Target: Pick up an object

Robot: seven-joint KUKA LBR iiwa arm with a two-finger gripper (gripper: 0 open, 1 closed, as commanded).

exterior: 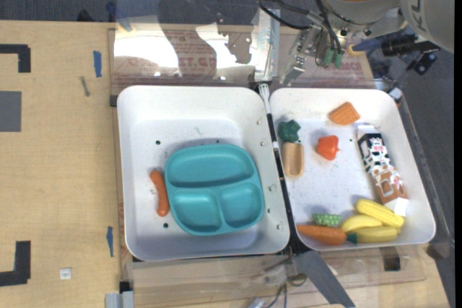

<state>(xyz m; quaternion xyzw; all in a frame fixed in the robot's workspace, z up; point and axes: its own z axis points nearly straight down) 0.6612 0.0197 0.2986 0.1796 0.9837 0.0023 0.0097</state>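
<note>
Bench (pixel 50 155), two bins side by side. Left bin (pixel 137 112): teal tray (pixel 214 187), sausage (pixel 160 192) beside it. Right bin (pixel 415 177): milk carton (pixel 379 168), bananas (pixel 375 220), carrot (pixel 321 233), hotdog bun (pixel 292 159), orange wedge (pixel 344 113), red pepper (pixel 328 147).

Claw (pixel 312 58) above right bin's far-left corner, beyond rim. Cannot tell how far open; nothing seen held.

Step, judged: approach, no grasp yet. Next needs: pick target, come in over bin, descend. Nearest candidates: bun, pepper, wedge, all well apart from claw.

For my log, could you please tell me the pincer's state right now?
Pincer: cannot be told; it hangs above the bins' far edge, holding nothing visible.
</note>
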